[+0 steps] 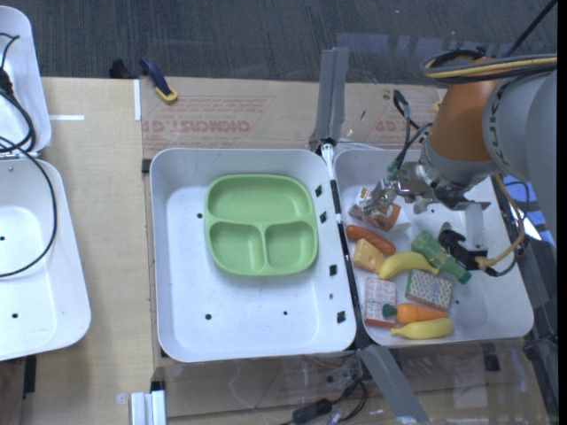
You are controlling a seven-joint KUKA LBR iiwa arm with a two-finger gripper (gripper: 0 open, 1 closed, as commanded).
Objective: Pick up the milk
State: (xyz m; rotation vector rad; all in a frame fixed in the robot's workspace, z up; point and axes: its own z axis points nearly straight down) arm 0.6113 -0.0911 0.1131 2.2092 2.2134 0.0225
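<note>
Milk (381, 301): small white carton with pink print, judged to be the task's item.

Camera view.
- Location: right bin (496, 326), near its front-left corner, close to the wall (347, 277) shared with the left bin. The milk appears to lie flat.
- Neighbours: carrot (418, 312) touching or just beside it on the right. Yellow fruit (423, 329) in front of the carrot. Banana (403, 264) and cheese wedge (367, 255) just behind. Patterned box (430, 288) near.
- Gripper (386, 197): at the back of the right bin, over a brownish item (376, 211), well apart from the milk. Whether it is wide or narrow cannot be told.
- Left bin (177, 308): green divided plate (261, 224), not concerned.

Handling note, as judgement: travel toward the front of the bin and descend with the jaws across the carton's narrow sides. Keep clear of the carrot and the bin wall. The crowding risks a double pick.
</note>
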